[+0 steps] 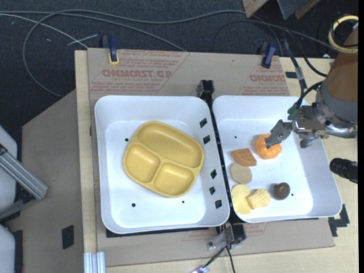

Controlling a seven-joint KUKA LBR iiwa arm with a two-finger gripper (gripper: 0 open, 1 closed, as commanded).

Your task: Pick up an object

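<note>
Orange toy pumpkin (268, 147) in right bin (318, 169), directly beneath claw (277, 135), finger state impossible to tell.

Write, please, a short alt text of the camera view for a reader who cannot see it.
The end effector is at an orange toy in the right bin, which also contains several small play-food pieces. The left bin contains a yellow divided plate.

Yellow divided plate (164, 166) in a white bin (108, 152); orange toy (267, 147).
</note>
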